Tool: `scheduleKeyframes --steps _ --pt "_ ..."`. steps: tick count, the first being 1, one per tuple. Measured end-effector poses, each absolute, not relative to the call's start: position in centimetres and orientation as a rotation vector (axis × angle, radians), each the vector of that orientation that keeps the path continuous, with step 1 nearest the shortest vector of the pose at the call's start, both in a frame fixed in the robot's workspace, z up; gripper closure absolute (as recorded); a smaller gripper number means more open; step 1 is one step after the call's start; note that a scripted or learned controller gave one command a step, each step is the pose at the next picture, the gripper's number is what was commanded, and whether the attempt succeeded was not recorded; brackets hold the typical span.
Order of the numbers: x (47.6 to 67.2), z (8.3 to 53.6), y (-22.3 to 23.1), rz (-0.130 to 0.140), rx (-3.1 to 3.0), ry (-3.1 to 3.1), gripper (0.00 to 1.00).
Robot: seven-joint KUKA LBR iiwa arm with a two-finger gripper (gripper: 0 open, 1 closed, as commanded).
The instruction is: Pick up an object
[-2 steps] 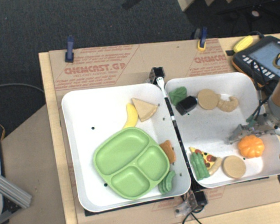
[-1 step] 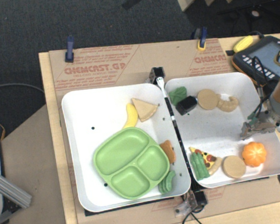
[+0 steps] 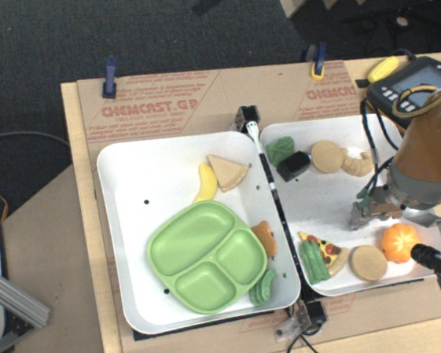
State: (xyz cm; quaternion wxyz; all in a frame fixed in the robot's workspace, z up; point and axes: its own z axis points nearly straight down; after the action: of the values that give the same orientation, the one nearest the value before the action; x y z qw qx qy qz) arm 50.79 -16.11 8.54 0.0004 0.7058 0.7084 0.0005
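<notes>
1. Claw (image 3: 365, 212) low in right bin (image 3: 329, 298), on bare floor; spread or pinched: cannot tell.
2. Nearest pick: orange (image 3: 400, 241), just near-right of claw; untouched.
3. Step: approach. Next: shift over orange, descend, close.

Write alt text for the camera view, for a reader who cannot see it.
A grey arm's two-finger gripper hangs low over the right white bin, beside a round orange fruit, with nothing seen between its fingers. The left white bin holds a green divided plastic tray and a yellow banana.
</notes>
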Motion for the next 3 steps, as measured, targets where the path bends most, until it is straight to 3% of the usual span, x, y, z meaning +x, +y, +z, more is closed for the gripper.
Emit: scheduleKeyframes --steps 1,2,3 --pt "51.1 15.6 -8.8 0.008 2.210 2.227 1.00" --pt "52.1 18.7 -2.8 0.008 2.211 2.228 1.00" --pt "49.2 21.0 5.6 0.005 2.212 2.235 1.00"
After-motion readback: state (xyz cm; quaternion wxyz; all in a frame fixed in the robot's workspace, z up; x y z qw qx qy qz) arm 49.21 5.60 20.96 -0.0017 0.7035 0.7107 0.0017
